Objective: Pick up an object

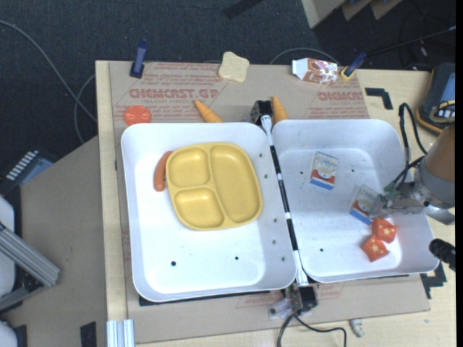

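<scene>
The right bin holds a small white, blue and orange carton, a flat blue and grey item and two red-orange pieces of toy fruit. My gripper reaches in from the right and sits low at the blue and grey item's right edge, just above the upper red piece. The grey arm hides the bin's right rim. In the left bin lies a yellow divided tray with an orange sausage along its left side.
On the cardboard behind the bins lie a bread slice, a crumpled carton, a blue clip, an orange disc and two carrots. Cables run along the right side.
</scene>
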`<action>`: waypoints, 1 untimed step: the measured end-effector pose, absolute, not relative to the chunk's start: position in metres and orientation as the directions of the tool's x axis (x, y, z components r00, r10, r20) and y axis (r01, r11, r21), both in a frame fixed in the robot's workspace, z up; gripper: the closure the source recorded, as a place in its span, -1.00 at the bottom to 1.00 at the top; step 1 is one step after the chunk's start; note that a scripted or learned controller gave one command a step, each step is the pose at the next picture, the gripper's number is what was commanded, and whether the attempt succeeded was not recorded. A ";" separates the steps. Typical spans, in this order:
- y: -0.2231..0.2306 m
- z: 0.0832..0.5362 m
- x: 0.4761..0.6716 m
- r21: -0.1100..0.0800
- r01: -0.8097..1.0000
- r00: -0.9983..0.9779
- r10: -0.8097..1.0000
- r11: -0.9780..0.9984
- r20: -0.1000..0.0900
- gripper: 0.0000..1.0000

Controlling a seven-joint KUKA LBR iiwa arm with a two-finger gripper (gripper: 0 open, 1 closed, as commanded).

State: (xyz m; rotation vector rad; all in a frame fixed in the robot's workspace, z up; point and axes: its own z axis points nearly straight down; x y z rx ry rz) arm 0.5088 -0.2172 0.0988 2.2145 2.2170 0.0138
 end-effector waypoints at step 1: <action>-0.122 0.149 0.539 0.001 1.000 -0.002 1.000 0.002 0.001 1.00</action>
